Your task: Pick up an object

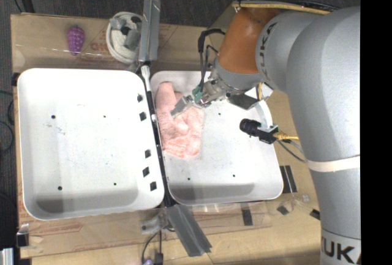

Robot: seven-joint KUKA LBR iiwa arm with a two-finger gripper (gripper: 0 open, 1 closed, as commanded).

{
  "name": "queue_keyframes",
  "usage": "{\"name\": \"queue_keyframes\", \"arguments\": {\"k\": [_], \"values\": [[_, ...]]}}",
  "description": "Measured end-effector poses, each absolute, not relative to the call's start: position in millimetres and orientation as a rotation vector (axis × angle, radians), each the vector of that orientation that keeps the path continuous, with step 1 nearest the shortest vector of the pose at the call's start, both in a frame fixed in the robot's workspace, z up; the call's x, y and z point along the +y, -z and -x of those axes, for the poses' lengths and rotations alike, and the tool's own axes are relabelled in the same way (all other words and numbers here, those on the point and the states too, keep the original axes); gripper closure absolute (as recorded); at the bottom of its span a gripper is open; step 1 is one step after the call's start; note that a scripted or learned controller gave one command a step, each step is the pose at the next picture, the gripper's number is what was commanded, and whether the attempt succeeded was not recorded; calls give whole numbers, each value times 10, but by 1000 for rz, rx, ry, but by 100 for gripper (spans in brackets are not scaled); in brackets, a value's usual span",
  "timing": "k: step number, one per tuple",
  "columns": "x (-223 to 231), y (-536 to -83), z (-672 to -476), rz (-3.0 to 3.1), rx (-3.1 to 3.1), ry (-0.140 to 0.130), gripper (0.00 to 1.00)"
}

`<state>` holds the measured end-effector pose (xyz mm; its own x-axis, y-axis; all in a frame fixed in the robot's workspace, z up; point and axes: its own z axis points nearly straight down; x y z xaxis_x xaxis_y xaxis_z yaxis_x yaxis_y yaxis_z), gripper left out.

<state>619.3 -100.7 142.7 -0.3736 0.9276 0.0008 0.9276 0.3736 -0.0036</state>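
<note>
A soft pink cloth-like object (181, 126) lies in the right bin (239, 166), against its left wall. A second pink lump (165, 97) sits just behind it in the bin's far left corner. My gripper (185, 104) reaches in from the right and hangs low over the gap between the two pink pieces, touching or nearly touching the top edge of the larger one. The grey arm with its orange band (245, 43) covers the far right part of the bin.
The left bin (79, 141) stands beside the right one, with a ridge of black clips (147, 153) between them. On the bench behind it are a purple grape-like toy (75, 39) and a white roll (124, 37). A black cabled part (257, 129) hangs over the right bin.
</note>
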Motion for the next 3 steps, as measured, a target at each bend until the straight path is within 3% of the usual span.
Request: {"name": "queue_keyframes", "arguments": {"k": [1,2,3], "values": [[-1025,-926,-6570,1666,-2664,0,0],[-1097,-931,-5801,1548,-2733,0,0],[-1113,-932,-6340,1694,-2646,-1,0]]}}
